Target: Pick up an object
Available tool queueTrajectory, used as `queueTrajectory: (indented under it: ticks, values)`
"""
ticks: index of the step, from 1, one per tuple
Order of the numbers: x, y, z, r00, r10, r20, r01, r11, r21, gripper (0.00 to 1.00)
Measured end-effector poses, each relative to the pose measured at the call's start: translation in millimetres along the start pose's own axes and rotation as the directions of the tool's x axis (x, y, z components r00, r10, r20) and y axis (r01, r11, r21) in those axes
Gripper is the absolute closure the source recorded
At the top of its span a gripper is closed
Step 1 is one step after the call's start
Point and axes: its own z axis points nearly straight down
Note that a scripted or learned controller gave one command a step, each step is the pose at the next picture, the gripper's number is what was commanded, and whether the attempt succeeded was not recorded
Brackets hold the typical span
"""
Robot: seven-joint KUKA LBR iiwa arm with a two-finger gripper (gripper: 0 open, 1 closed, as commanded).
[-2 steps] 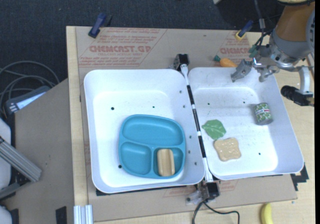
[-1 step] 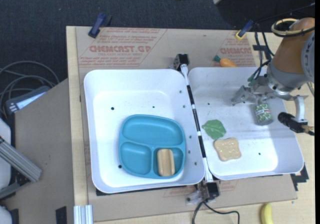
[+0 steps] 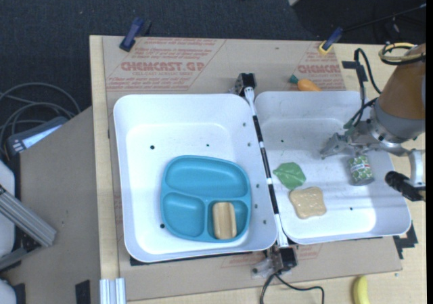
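The bench (image 3: 169, 66) was covered with a brown board that carried red printed letters. On it stood two shallow white bins side by side. The left bin (image 3: 135, 133) held a blue divided plate (image 3: 203, 184) with three compartments. In the compartment at about 5 o'clock of the plate lay a tan bread roll (image 3: 224, 220), upright along its length.

The right bin (image 3: 385, 221) held the arm and three small things. The arm (image 3: 404, 99) came in from 3 o'clock, grey with an orange band above the wrist. Its gripper (image 3: 352, 143) was low over the bin at about 2 o'clock of the bin's middle, with metal parts spreading toward 9 o'clock. Whether the claw was open or closed, the view did not allow to tell.

Just below the gripper, at its 5 o'clock side, lay a small can (image 3: 361, 168) with a green and white patterned label and a pale end. It seemed to touch the gripper or to be just beside it, but it was not clearly seen between the fingers. Well apart from it, toward 8 o'clock, lay a flat beige piece like a toast slice (image 3: 308, 202), with a rough edge. Just beside the toast, at its 11 o'clock, lay a green leaf (image 3: 289, 175), flat and slightly wrinkled, near the wall between the bins.
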Motion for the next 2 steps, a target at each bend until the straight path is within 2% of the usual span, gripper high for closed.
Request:
queueTrajectory:
  ticks: [2]
  values:
    - [-11,-63,0,1.000,-0.004,-0.008,0.004,1.000,0.001,0.00]
